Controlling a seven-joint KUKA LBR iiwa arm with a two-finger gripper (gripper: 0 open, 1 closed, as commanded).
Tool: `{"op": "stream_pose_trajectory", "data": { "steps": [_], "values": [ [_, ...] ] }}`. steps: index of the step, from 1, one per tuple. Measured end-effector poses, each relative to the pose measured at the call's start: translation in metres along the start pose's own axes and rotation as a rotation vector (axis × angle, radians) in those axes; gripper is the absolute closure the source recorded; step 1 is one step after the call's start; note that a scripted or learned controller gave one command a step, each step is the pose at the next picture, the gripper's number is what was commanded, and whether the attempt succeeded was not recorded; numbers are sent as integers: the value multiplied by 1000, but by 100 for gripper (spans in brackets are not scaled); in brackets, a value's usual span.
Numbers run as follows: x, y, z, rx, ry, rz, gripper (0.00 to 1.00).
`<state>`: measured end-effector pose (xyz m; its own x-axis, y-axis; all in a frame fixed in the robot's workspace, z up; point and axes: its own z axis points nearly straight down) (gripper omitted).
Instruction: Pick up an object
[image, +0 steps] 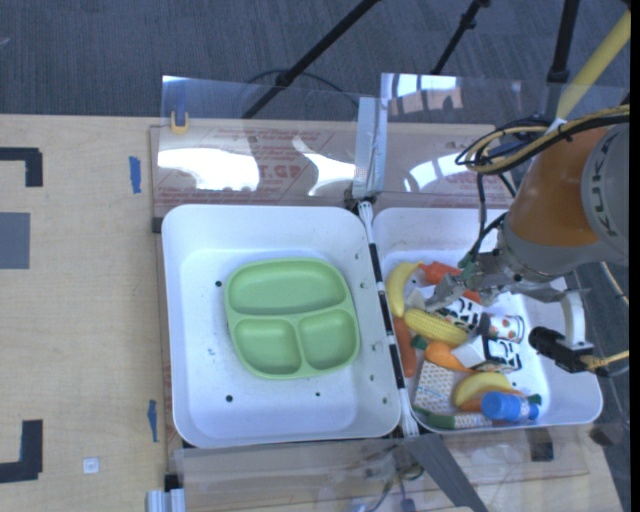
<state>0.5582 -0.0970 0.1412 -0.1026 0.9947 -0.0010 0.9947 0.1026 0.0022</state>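
Two bananas (400, 285), one corn cob (435, 326), perhaps two carrots (441, 353).

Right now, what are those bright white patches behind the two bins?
In the camera view, that is glare: overhead lights reflecting off the clear plastic wall behind the left bin. The green divided plate is evenly lit with soft shadows; the toys in the right bin look slightly blurry.

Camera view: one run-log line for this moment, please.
arm over right bin | gripper low among toys | grasp unclear | green tray in left bin
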Motion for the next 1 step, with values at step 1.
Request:
{"op": "stream_pose_trajectory", "data": {
  "steps": [1],
  "values": [
    [1, 11, 54, -3, -1, -43, 0]
  ]
}}
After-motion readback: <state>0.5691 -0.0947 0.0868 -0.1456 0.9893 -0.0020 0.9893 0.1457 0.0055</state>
